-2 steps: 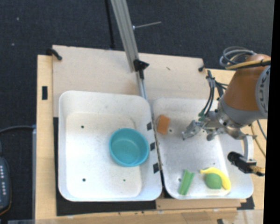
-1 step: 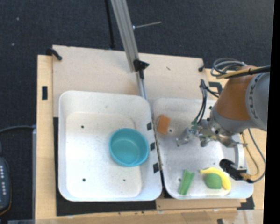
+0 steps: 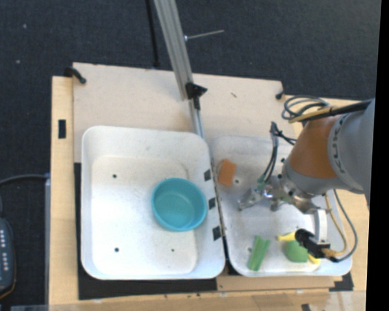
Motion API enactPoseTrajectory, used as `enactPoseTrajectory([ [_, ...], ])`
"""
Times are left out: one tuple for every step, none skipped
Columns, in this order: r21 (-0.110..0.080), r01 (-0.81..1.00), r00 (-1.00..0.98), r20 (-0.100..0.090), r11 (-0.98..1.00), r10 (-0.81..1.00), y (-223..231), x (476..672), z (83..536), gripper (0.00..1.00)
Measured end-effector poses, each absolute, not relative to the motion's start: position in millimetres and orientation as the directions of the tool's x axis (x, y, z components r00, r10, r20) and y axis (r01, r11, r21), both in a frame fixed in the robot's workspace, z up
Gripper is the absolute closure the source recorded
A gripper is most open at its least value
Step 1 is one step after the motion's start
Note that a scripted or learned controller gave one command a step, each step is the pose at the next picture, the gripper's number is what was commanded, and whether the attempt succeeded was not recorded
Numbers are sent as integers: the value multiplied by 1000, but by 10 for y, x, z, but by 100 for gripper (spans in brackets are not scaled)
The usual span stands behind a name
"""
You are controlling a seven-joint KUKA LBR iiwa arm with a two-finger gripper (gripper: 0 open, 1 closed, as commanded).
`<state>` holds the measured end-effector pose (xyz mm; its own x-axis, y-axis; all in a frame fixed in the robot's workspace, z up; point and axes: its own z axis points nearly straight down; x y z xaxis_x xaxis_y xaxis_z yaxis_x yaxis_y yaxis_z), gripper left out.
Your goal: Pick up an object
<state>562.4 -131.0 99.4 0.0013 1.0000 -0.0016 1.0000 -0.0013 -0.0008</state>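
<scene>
Low over the middle of the right white bin [image 3: 247, 148]: grey arm's gripper [image 3: 257, 197], finger state impossible to tell, nothing seen held. Near its left wall, a small orange block [image 3: 226, 172]; along the near edge, a green stick [image 3: 259, 253] and a green-and-yellow toy [image 3: 298, 249]. In the left white bin [image 3: 110, 144], a round teal plastic bowl [image 3: 179, 204] right of centre, open floor elsewhere.

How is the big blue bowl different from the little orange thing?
The round teal-blue bowl is much bigger than the small orange block. The bowl is blue and open at the top, like a cup; the block is orange and looks solid. The bowl sits in the left white bin, near its right side; the block lies in the right white bin, near the wall between the bins. Both rest on a bin floor, apart from the gripper.
</scene>
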Motion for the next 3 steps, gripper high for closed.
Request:
enactPoseTrajectory([
  [5,1000,7,-1,-7,1000,-1320,5638,1122,100],
  [8,1000,-2,-2,2,1000,-1387,5722,1730,100],
  [7,1000,-3,-2,3,1000,-1360,5735,2177,100],
])
